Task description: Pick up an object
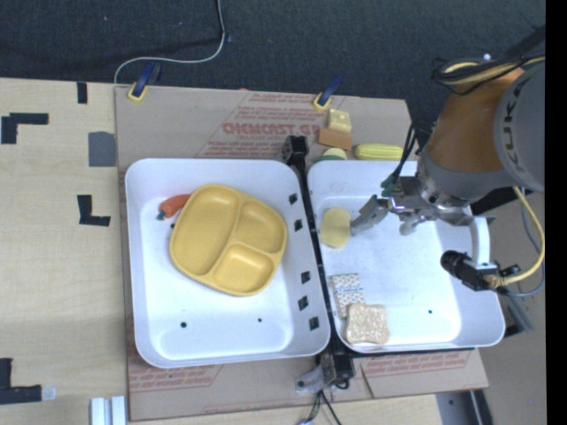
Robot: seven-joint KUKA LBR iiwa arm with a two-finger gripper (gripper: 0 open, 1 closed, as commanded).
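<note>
carrot (174, 204): part hid by yellow plate (229, 238) | arm (496, 131): cut at edge

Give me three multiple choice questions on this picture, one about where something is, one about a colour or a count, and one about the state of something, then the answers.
1. Where is the yellow tray?
A. In the left bin
B. In the right bin
C. On the cardboard behind the bins

2. What colour is the small thing peeking out behind the tray?
A. Blue
B. Orange
C. Black

3. How does the tool stand?
A. Above the right bin, by the pale disc
B. Resting inside the tray
C. Out over the wooden bench at left

Answers:
1 A, the tray lies on the left bin's floor.
2 B, an orange piece shows at the tray's upper left edge.
3 A, it sits over the right bin, just right of the disc.
</note>
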